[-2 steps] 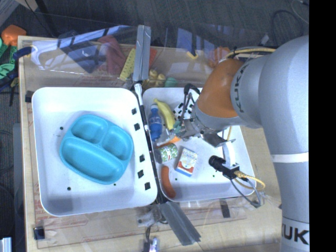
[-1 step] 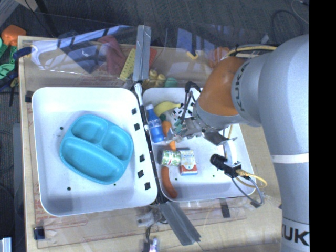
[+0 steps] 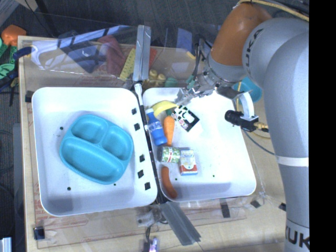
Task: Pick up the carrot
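Note:
The carrot is a short orange piece lying in the left part of the right bin, between a blue bottle and a black-and-white checkered tag. My gripper hangs over the far left part of that bin, above and slightly right of the carrot and close to a yellow banana. The carrot lies free on the bin floor, apart from the gripper.
A green can, a red-and-white box and a reddish-brown sausage lie nearer the front of the right bin. The left bin holds a blue divided plate. Clutter sits behind both bins.

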Controlling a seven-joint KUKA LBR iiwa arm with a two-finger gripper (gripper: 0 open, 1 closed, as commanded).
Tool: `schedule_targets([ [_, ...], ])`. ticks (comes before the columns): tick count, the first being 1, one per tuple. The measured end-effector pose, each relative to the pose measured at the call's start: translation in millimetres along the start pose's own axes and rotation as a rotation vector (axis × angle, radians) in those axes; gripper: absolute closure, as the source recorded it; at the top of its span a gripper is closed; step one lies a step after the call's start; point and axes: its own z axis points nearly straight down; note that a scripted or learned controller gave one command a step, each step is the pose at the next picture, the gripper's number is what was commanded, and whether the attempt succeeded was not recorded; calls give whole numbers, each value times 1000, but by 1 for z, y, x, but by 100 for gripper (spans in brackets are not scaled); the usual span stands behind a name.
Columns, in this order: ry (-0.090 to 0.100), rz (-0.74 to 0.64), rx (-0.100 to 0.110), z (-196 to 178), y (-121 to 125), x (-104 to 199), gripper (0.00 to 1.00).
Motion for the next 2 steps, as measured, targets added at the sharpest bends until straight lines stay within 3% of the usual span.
schedule_targets([
  [1, 0, 0, 1, 0, 0, 0, 0],
  [2, -13, -52, 3, 109, -44, 32, 0],
])
